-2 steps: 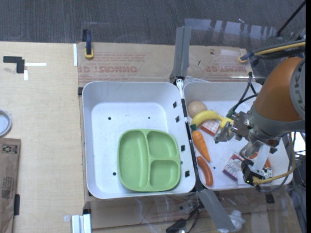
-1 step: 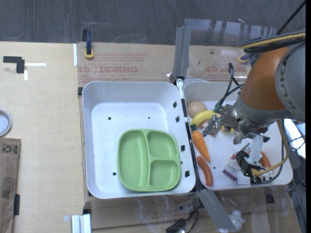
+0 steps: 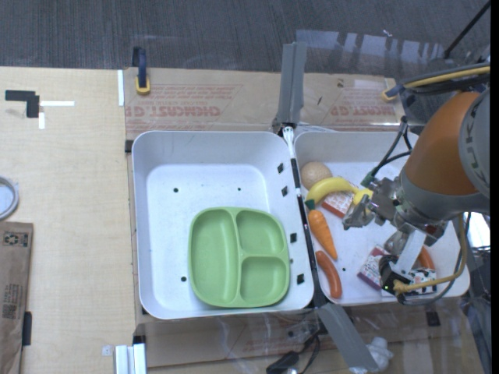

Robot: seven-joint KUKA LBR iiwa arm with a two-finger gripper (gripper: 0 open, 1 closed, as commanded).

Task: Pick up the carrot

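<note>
I see the carrot (image 3: 322, 233) lying just under the banana (image 3: 334, 188), with my gripper (image 3: 359, 213) hanging beside that banana, I cannot tell its grip, so I should slide over and come down on the carrot's fat middle.

The scene is evenly and brightly lit from above, and few hard shadows are cast. The white floor of the left bin (image 3: 168, 232) is rendered almost without shading (a faint darkening is seen along its inner walls). Pale glare is seen on the clear sheeting behind the right bin (image 3: 366, 142). The desk (image 3: 62, 178) appears flat and matte. Focus is held across the frame, though fine detail is softened by low resolution, most noticeably at the arm (image 3: 448, 150).
</note>
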